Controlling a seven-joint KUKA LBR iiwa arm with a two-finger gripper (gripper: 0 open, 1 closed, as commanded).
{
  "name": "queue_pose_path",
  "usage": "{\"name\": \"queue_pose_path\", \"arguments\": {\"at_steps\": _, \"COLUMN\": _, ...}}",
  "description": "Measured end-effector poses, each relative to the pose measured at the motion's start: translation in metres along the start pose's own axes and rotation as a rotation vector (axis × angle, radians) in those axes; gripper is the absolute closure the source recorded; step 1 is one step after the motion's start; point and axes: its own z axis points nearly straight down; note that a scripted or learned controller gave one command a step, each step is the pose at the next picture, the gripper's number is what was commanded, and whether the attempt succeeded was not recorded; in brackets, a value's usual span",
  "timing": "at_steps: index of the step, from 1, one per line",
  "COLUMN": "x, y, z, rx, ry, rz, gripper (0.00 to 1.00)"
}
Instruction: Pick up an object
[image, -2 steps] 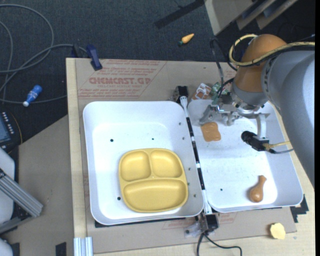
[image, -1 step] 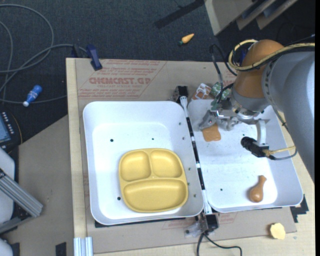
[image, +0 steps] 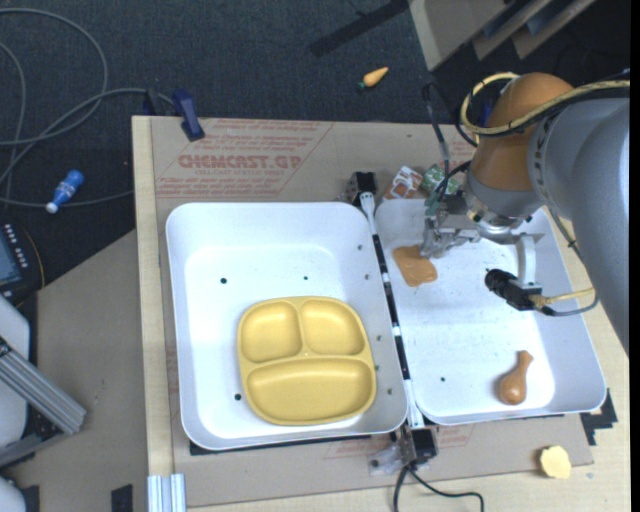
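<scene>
In the right bin (image: 560, 395) a flat orange-brown piece (image: 413, 268) lies near the left wall. My gripper (image: 436, 243) hangs low right at that piece's upper right edge, and nothing is seen lifted. A brown drumstick-shaped toy (image: 514, 378) rests at the bin's near right. At the bin's far edge lie a small white and brown packet (image: 404, 183) and a green bit (image: 436, 178). The left bin (image: 200, 250) holds a yellow divided plate (image: 304, 360).
The grey arm with its orange band (image: 520, 120) fills the upper right above the right bin. A yellow chunk (image: 553, 461) lies on the bench beyond the bin's near right corner. A blue clamp (image: 187, 114) sits at the board's far left corner.
</scene>
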Motion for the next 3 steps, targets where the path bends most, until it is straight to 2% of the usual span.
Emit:
{"name": "queue_pose_path", "arguments": {"at_steps": 1, "x": -0.014, "y": -0.059, "z": 0.012, "rx": 0.010, "ry": 0.001, "rz": 0.002, "gripper": 1.00}}
{"name": "queue_pose_path", "arguments": {"at_steps": 2, "x": -0.013, "y": -0.055, "z": 0.001, "rx": 0.000, "ry": 0.000, "rz": 0.000, "gripper": 1.00}}
{"name": "queue_pose_path", "arguments": {"at_steps": 3, "x": 0.035, "y": -0.096, "z": -0.095, "rx": -0.007, "ry": 0.001, "rz": -0.006, "gripper": 1.00}}
